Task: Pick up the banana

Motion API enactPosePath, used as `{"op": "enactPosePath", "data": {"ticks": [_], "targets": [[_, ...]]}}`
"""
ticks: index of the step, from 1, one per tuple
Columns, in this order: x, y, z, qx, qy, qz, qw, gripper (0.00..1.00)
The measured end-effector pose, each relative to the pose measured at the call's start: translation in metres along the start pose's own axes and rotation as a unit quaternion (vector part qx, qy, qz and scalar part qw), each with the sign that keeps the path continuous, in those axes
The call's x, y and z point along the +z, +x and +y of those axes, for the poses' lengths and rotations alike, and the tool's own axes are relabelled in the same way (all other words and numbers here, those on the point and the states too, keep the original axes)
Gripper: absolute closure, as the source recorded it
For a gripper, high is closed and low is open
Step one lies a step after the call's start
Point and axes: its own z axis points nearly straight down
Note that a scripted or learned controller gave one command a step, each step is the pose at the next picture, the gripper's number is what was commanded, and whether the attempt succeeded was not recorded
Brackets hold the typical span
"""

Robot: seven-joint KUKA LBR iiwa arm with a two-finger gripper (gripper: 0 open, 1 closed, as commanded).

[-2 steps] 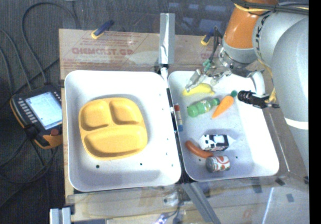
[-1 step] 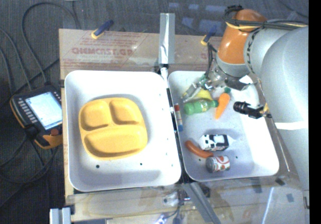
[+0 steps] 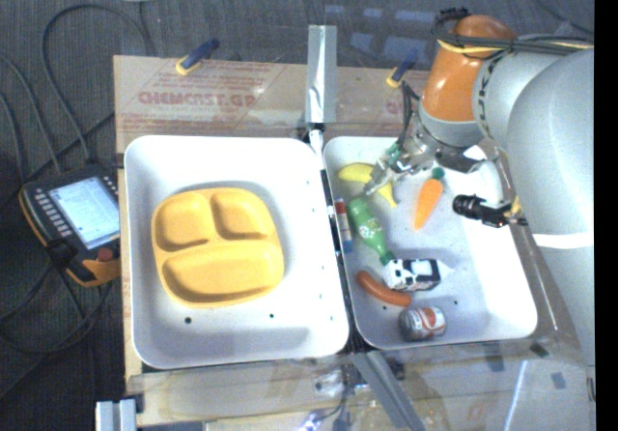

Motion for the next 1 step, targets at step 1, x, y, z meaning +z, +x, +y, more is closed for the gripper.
{"op": "enactPosePath", "data": {"ticks": [1], "targets": [[-0.0886,0.0659,0.0251,0.143,-0.006,0.001,0.9898,1.0]]}}
